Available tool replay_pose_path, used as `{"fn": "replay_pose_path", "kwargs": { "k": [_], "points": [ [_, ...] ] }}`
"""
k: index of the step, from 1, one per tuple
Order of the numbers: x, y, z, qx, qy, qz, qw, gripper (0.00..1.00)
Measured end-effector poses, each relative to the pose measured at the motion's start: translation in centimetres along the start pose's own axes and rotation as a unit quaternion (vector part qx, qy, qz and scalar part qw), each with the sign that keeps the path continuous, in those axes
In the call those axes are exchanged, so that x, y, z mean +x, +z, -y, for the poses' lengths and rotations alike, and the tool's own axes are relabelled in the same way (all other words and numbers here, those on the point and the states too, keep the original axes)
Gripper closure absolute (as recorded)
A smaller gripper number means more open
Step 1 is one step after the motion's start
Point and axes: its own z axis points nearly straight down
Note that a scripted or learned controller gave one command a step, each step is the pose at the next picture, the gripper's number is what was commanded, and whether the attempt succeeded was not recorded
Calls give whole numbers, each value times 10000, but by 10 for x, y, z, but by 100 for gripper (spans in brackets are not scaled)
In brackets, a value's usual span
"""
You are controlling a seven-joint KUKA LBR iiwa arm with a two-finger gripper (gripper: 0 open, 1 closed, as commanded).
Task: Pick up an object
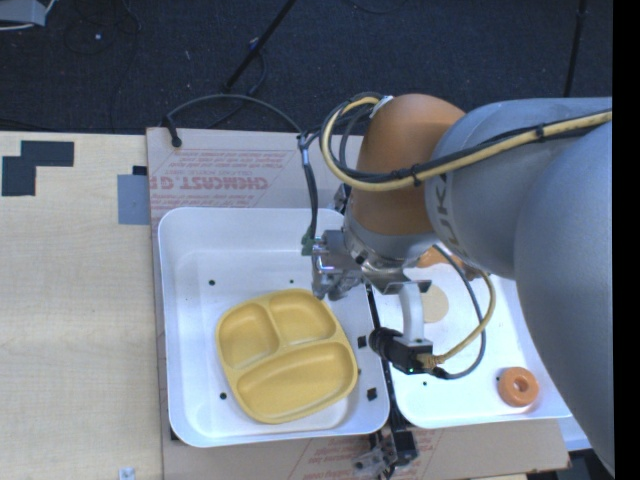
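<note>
A yellow divided plate (287,355) lies in the left bin (190,268), toward its front right corner. My gripper (328,280) hangs over the plate's far right rim, close to the wall between the two bins. The bulky grey and orange arm covers most of what lies under the wrist. An orange ring (518,386) rests near the front of the right bin (470,408). A pale tan round thing (436,304) and an orange bit (430,259) peek out beside the arm in the right bin.
The bins sit on a cardboard sheet (230,173) on the pale wooden bench (70,308). The far left part of the left bin is bare white floor. The arm spans the right bin from the right.
</note>
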Motion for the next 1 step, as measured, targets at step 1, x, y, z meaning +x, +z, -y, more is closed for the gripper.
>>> {"fn": "replay_pose_path", "kwargs": {
  "k": [1],
  "points": [
    [-2, 0, 0, 4, 16, 8, 10000, 0]
  ]
}}
